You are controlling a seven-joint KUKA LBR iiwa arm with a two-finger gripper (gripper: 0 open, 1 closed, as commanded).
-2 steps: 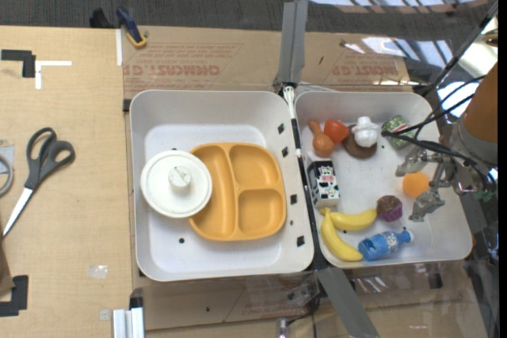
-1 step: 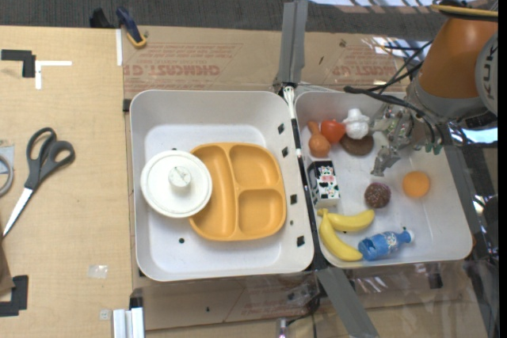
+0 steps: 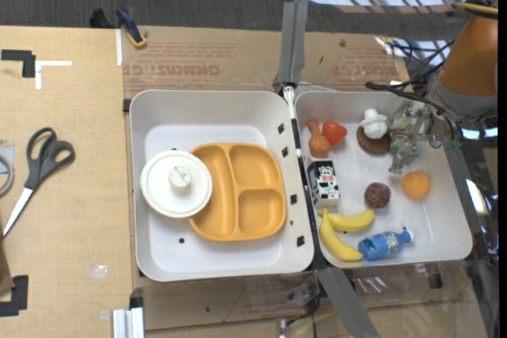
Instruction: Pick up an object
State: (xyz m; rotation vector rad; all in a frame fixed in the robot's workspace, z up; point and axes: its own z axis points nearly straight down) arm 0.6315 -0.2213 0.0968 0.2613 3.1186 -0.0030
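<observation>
Along the lower edge of the right bin (image 3: 455, 253) lie a blue bottle (image 3: 386, 243) on its side and, just left of it, two bananas (image 3: 342, 229). Above them sit a dark brown ball (image 3: 378, 195), a small black-and-white carton (image 3: 323, 182) near the bin's left wall, and an orange ball (image 3: 416, 184) to the right.

The gripper (image 3: 398, 166) hangs in the upper right of that bin, its thin fingers pointing down and left, their tips just above and left of the orange ball, apart from it. How wide the fingers stand cannot be told; nothing is seen between them. Just left of the gripper sits a white lump on a brown dish (image 3: 372, 135), and farther left a red and orange piece (image 3: 326, 136).

The left bin (image 3: 142, 249) holds a yellow divided tray (image 3: 242, 190) with a white round lid (image 3: 176, 182) overlapping its left side.

On the wooden surface (image 3: 63, 249) at far left lie scissors (image 3: 38, 162). At the upper right the arm's orange band (image 3: 473, 59) shows.
</observation>
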